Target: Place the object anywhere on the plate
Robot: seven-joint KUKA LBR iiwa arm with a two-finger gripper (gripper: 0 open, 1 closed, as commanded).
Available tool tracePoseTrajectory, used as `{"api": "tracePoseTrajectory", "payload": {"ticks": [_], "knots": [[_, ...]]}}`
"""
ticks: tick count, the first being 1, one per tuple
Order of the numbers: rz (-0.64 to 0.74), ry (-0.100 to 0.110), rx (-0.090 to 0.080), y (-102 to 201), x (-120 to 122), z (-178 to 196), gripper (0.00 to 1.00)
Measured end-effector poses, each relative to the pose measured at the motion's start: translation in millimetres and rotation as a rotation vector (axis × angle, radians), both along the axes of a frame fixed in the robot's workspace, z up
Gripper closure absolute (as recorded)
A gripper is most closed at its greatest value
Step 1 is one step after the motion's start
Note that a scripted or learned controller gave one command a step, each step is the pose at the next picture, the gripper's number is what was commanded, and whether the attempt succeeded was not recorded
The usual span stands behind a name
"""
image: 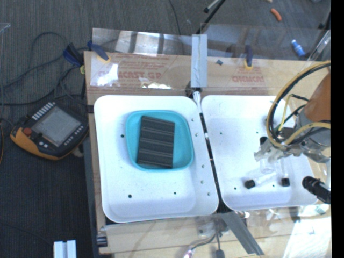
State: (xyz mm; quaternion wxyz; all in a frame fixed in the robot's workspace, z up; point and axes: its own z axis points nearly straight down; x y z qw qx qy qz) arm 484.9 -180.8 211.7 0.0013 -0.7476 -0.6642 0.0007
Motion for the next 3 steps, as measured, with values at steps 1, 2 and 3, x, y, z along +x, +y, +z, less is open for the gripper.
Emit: {"api": "tracePoseTrajectory", "payload": {"ticks": [1, 2, 3], "knots": [[0.0, 0.0, 0.0, 0.0, 0.0, 0.1, 0.0], [0.053, 0.001, -0.002, -38.6, -1.9, -61.1, 0.0], [0.005, -0.002, -0.004, -37.8, -0.9, 69.9, 0.0]]}}
